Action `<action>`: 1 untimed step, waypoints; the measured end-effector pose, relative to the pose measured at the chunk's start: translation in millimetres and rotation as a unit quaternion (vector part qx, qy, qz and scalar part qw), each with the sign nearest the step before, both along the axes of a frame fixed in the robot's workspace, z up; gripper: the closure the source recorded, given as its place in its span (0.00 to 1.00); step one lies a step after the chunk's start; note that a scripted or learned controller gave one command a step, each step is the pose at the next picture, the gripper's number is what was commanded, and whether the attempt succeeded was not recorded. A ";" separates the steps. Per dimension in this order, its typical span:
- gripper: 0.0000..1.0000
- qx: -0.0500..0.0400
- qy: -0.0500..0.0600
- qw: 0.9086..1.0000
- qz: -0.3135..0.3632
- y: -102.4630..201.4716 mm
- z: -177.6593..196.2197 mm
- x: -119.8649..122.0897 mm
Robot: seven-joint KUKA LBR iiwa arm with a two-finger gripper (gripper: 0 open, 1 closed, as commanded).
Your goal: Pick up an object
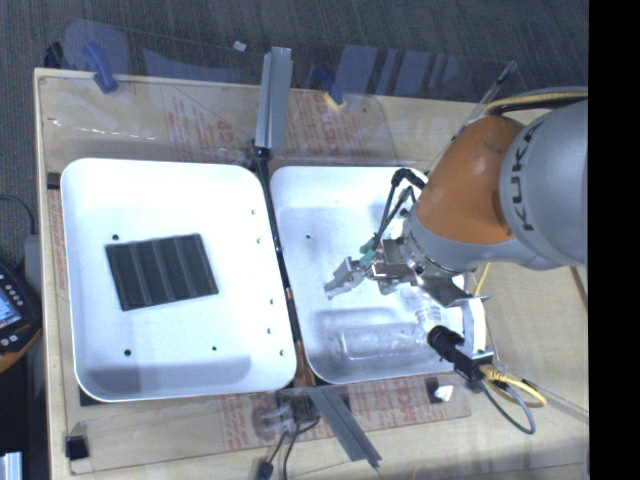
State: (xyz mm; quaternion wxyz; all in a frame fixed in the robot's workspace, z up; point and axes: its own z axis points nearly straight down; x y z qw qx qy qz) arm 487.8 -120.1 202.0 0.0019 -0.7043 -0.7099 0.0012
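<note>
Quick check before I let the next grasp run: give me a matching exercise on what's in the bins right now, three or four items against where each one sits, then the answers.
Things:
1. dark ribbed panel
2. clear plastic bottle
3. gripper
4. orange band

Places:
A. lying along the near side of the right bin
B. over the middle of the right bin, above the bottle
C. flat in the left bin
D. on the arm, over the right bin's right edge

Pairs: 1-C, 2-A, 3-B, 4-D
</note>
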 end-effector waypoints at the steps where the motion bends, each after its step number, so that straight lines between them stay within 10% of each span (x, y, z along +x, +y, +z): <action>1: 0.00 0.000 0.000 1.000 0.000 0.0 0.0 0.0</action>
